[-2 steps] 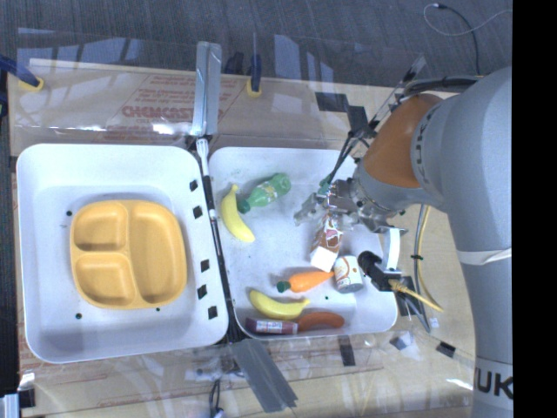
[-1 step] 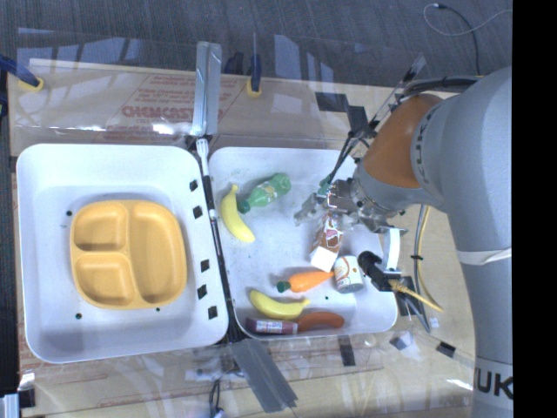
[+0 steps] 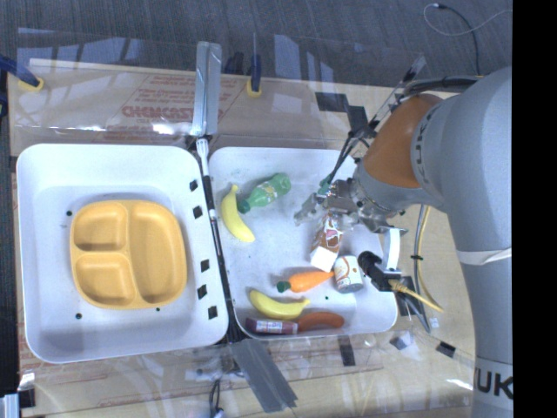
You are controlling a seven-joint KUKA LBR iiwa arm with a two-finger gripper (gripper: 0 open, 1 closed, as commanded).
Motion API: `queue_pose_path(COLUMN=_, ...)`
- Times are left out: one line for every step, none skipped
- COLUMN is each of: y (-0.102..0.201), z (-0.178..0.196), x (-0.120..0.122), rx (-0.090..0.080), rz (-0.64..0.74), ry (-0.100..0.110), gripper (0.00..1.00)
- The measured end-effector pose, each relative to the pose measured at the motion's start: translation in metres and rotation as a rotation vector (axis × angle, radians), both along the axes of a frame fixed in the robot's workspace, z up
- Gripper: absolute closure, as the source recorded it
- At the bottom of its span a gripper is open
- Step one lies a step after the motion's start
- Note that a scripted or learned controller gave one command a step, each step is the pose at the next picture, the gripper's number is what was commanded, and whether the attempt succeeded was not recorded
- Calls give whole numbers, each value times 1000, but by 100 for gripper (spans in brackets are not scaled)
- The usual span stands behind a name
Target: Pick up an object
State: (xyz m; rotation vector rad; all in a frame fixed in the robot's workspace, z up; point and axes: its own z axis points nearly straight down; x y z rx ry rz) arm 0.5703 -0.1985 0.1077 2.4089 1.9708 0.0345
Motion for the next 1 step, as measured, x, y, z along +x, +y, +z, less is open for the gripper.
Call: queue_pose_path(y=0, z=0, x=-16, rx=-7, rz=87, ry=-1, gripper=0)
